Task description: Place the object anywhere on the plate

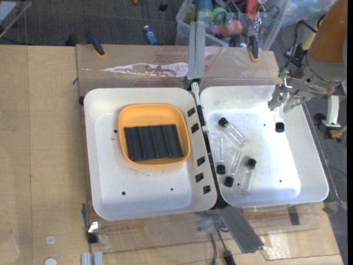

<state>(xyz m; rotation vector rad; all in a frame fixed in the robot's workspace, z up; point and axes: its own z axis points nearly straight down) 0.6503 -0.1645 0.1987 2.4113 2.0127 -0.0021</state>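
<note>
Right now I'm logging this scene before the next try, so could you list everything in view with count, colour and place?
bins: two, white, side by side on the bench
plate: one, orange-yellow, in the left bin
ribbed insert: one, dark grey, lying on the plate
vials: several, clear with black caps, loose in the right bin toward its left side; exact count hard to tell
small black piece: one, in the right bin below the pincer
clear tub of toys: one, mixed colours, behind the bins
clamps: two, blue and orange, at the bench's back edge
arm: one, orange band, entering at right
pincer: one, metal, above the right bin's far right part
</note>
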